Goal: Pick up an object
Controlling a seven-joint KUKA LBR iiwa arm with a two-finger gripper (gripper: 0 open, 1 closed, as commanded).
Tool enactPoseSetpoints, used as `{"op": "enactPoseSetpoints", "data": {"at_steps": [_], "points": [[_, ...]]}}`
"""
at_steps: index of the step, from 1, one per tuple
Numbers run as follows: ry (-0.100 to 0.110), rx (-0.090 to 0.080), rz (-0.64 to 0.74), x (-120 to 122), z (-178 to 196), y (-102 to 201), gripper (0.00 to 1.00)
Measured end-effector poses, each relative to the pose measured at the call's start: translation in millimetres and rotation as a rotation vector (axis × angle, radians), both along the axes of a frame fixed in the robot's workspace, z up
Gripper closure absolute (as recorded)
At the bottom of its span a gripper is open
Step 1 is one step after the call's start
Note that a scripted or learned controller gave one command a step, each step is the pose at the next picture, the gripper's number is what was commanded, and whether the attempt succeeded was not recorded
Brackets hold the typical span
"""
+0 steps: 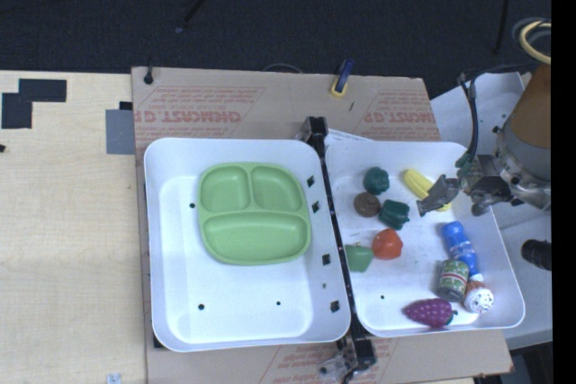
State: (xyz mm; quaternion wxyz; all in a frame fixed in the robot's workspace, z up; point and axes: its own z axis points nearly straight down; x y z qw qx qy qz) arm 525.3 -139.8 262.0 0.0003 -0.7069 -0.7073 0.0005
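Note:
The right bin (504, 261) holds several small toys. Among them are a yellow piece (416, 183), two dark green pieces (376, 181) (393, 213), a brown round one (366, 204), a red one (388, 244) and a light green one (359, 258). A blue bottle (457, 240), a small can (454, 279), a spotted white ball (480, 299) and purple grapes (429, 312) lie nearer the front right. My gripper (438, 195) hangs over this bin just right of the yellow piece and above the blue bottle. Nothing is visibly held in it.
The left bin (180, 301) carries a light green divided plate (254, 213). A black divider (328, 220) separates the two bins. The arm's wrist (526, 135) with cables enters from the right. Cardboard (234, 108) lies under the bins.

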Motion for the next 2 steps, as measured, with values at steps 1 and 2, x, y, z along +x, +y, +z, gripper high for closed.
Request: {"op": "enactPoseSetpoints", "data": {"at_steps": [1,2], "points": [[0.007,0.002,0.001,0.7,-43.6,1.1,0.00],[0.009,0.003,0.000,-7.8,-103.0,-3.0,0.00]]}}
